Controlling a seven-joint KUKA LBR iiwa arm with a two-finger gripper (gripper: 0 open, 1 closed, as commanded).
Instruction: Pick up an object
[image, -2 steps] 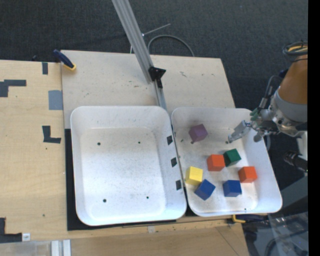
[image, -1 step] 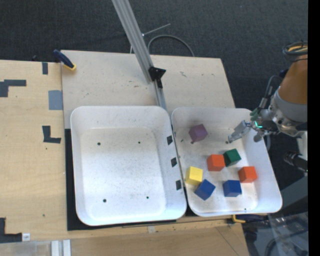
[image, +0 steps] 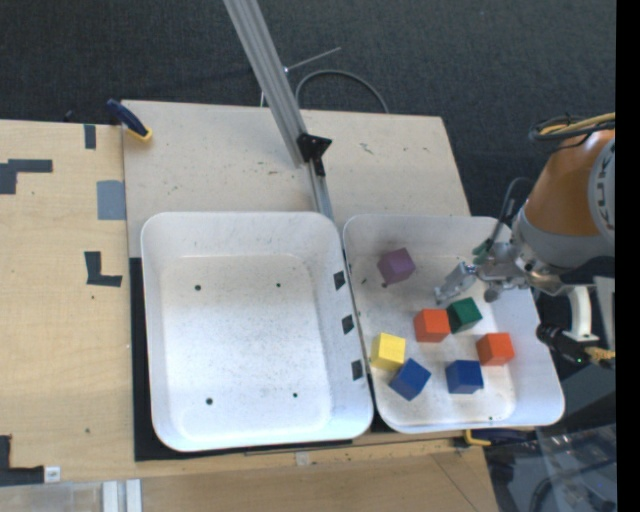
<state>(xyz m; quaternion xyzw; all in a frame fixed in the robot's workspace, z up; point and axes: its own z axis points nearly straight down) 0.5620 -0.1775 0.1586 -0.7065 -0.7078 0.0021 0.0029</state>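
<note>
The bench (image: 240, 160) bears two white bins side by side. The left bin (image: 245, 335) shows bare floor with a few dark dots. The right bin (image: 530, 400) holds seven cubes.

The arm (image: 572, 205) enters from the right, its orange band above the wrist, and slants down over the right bin's upper right part. The gripper (image: 456, 290) hangs low over the bin, its metal fingers pointing down and left. Nothing is seen between the fingers; whether they stand apart or together cannot be told.

The green cube (image: 465, 315) lies just below the fingertips, very near them; contact cannot be confirmed. An orange cube (image: 432, 325) touches the green one on its left. A second orange cube (image: 495, 348) sits near the bin's right side. The purple cube (image: 396, 265) lies apart, toward the upper left. The yellow cube (image: 389, 350) sits by the left wall, with a blue cube (image: 409, 379) touching it below. A second blue cube (image: 464, 376) lies just beside that.
</note>
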